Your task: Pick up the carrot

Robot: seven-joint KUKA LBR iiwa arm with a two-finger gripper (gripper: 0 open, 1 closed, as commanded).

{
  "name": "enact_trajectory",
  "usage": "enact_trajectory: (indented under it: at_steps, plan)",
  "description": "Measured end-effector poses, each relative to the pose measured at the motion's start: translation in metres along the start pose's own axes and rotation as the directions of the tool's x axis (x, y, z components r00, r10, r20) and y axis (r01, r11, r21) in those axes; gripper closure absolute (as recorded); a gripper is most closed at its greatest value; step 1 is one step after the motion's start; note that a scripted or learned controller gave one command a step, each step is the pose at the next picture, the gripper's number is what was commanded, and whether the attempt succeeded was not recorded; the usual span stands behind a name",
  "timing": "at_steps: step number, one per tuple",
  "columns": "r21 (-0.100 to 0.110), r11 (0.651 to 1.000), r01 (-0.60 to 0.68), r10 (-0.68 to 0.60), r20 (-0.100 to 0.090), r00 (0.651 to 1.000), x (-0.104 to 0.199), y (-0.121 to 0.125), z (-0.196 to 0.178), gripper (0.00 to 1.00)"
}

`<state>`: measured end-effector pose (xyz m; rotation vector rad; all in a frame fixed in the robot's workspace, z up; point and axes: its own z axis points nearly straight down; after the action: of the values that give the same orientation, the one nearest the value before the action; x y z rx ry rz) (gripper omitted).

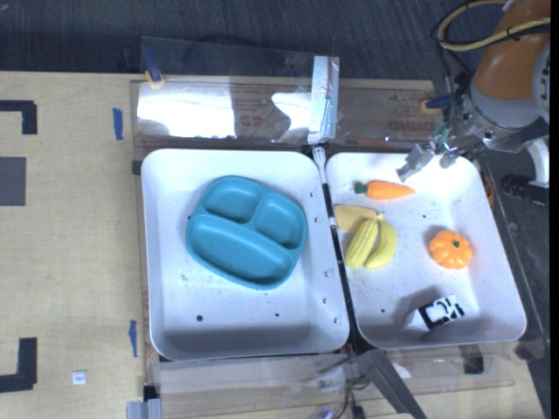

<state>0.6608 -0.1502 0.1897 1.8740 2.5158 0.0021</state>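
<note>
Item: carrot (386, 190), lying flat in right bin (502, 260), just below-left of gripper (428, 157). Gripper: fingers slightly parted, holding nothing. Handling note, judged: descend leftward, straddle the orange body crosswise, avoid nearby corn (365, 241)

Glossy white plastic bins (166, 234) on a matt wooden bench (61, 234).

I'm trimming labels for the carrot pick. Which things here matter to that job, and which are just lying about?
Job:
carrot, in the right bin
gripper, just above the carrot

Lying about:
bananas
small pumpkin
black-and-white item
blue divided plate in the left bin
</note>
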Motion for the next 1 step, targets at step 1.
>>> enact_trajectory:
  at_steps: [1]
  plan:
    - [0.004, 1.0, -0.017, 0.017, -0.001, 1.0, 0.0428, 0.0191, 0.1026, 0.0]
